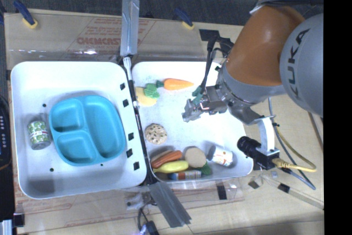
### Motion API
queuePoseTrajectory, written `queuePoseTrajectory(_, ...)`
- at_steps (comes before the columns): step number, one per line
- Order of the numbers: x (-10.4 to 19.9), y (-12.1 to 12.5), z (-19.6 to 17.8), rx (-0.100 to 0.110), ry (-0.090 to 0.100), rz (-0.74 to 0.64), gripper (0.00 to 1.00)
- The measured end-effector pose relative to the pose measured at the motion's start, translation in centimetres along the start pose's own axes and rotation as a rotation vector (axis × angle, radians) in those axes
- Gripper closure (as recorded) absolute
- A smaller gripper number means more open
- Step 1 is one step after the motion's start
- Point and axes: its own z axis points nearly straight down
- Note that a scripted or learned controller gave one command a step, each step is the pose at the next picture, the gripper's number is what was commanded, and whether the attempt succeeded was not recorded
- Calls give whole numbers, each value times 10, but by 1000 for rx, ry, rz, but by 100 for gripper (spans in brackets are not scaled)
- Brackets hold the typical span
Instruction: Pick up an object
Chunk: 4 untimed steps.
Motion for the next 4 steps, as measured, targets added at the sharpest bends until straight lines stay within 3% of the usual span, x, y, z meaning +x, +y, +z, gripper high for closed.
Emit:
queuePoseTrajectory(1, -58, -9, 45, 10, 2, -124, 100)
queuePoseTrajectory(2, -57, -9, 45, 9, 3, -127, 0)
queuePoseTrajectory(3, -98, 104, 116, 14, 3, -115, 0)
queuePoseTrajectory(4, -126, 167, 204, -8, -8, -200, 0)
